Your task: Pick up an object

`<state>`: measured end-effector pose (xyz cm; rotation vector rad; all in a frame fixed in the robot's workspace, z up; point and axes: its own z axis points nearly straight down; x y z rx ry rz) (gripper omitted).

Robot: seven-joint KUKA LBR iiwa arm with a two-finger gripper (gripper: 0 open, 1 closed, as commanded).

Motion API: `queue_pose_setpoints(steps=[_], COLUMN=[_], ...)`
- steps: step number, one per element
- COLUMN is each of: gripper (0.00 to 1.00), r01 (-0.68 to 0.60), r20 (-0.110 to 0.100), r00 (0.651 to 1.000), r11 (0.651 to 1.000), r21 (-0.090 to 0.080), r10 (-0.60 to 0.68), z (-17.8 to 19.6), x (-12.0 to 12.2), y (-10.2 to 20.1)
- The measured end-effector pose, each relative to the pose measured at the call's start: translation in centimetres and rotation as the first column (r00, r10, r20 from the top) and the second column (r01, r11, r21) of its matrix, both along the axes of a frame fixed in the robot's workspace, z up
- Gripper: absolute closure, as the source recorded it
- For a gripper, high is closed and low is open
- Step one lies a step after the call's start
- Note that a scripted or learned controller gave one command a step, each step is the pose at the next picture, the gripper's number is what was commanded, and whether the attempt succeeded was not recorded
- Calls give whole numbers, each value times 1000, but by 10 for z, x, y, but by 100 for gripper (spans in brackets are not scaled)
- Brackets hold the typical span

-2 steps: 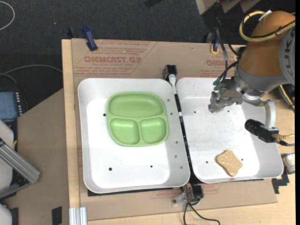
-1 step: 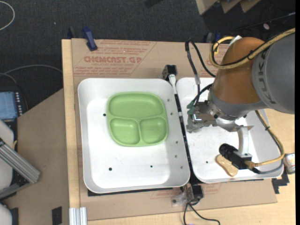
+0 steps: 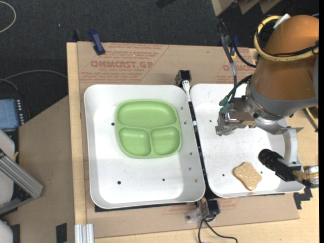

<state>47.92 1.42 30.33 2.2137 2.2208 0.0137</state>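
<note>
Green divided plate (image 3: 148,128) in left bin (image 3: 101,151), toast (image 3: 247,175) in right bin (image 3: 212,151), gripper (image 3: 226,127) above, grip state unclear.

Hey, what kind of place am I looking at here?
Probably a robotics lab bench: a robot arm reaches over two white bins on a board, with loose cables around. One bin holds a green divided plate, the other a toast-like piece.

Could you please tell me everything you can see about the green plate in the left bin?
The green plate is a pale green, matte, plastic-looking tray with rounded corners and three compartments: one wide section across the far side and two smaller ones on the near side. It lies flat, right side up, in the middle of the left bin, resting on the bin's white floor. Nothing lies in its compartments, and nothing else touches it. The gripper is over the right bin, well apart from it.
</note>
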Motion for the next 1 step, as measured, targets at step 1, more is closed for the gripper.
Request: queue_pose_setpoints(steps=[1], gripper=[100], r01=[-5], r20=[-8], r00=[1000], r11=[1000], r21=[0], r10=[5], z=[13], x=[0], y=[74])
